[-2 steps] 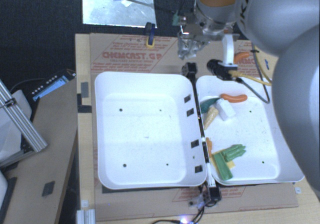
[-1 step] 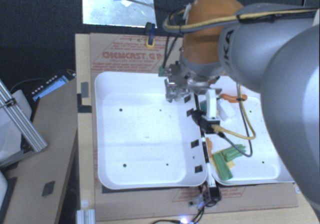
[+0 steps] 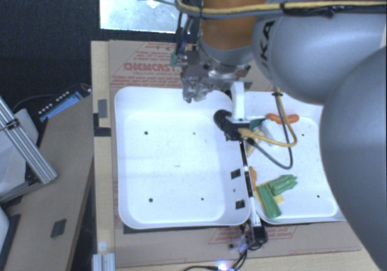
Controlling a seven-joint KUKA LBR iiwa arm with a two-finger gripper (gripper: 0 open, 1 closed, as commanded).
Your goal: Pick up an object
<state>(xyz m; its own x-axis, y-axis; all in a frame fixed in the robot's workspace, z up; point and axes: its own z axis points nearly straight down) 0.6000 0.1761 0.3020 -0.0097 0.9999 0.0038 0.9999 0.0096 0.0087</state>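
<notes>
The big grey arm (image 3: 338, 82) was closest to the lens and took up most of the right side, with its orange band up top. Its gripper (image 3: 195, 91) hung over the back edge of the left bin (image 3: 175, 161), right about at the rim. Honestly I couldn't tell whether it was open or closed, it was too blurry and mostly hidden under the wrist. I couldn't make out anything in its grip either.

Two white bins sat side by side on a cardboard sheet (image 3: 145, 64) with red print, which lay on the tabletop (image 3: 60, 161).

Everything pickable was in the right bin (image 3: 308, 161), well apart from the gripper. I counted four things:
- one dark green piece (image 3: 281, 185) near the front
- one yellow-green block (image 3: 269, 204) touching it, just beside the divider
- one long orange piece (image 3: 283, 118) toward the back
- one small orange bit (image 3: 252, 173) right by the divider, too small to tell what it was
</notes>
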